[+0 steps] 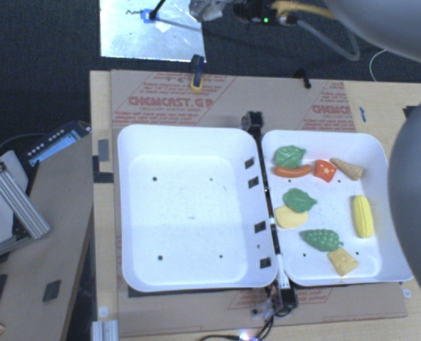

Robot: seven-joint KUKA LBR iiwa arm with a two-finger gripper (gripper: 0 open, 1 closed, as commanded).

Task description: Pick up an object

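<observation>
Lying lengthwise, a glossy yellow corn cob (pixel 363 216).

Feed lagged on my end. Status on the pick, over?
Gripper up at the view's top edge, above the bench, fingers unclear. Toy food, corn included, lies in right bin, untouched. Nothing blocking the bin.

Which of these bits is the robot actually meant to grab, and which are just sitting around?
To grab, in the right bin: corn cob, sausage, green leaf, cheese wedge, ice cream cone.

Lying about: left bin, yellow clamp, cardboard sheet.
</observation>
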